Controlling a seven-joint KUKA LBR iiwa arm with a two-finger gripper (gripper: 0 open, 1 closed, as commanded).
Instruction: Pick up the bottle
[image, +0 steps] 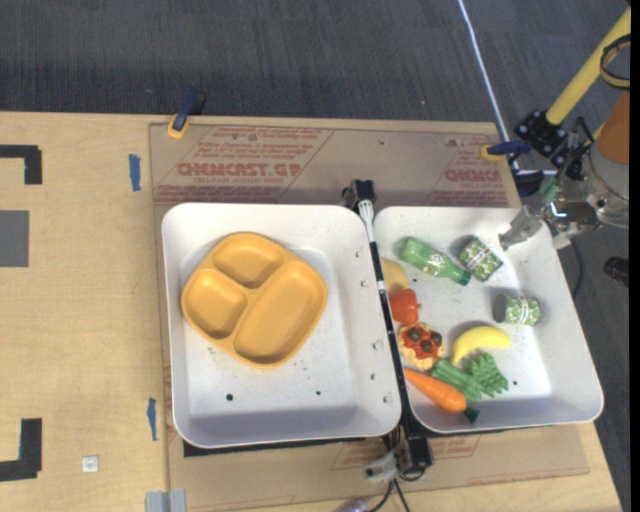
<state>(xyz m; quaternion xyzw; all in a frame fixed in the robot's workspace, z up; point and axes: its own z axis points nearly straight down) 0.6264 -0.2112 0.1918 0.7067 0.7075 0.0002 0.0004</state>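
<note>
The bottle (433, 260) is green with a white label and lies on its side in the back part of the right bin (575, 385), its length running from upper left to lower right. My gripper (538, 222) hangs over the bin's back right corner, to the right of the bottle and apart from it. Nothing shows in its grasp. A crumpled green can (480, 257) lies between the bottle and the gripper.
The right bin also holds a second small green can (521, 310), a banana (480, 343), a carrot (436, 390), a leafy green toy (478, 375), a fruit tart (420, 341) and a red piece (404, 305). An orange divided plate (255, 297) sits in the left bin (190, 400).
</note>
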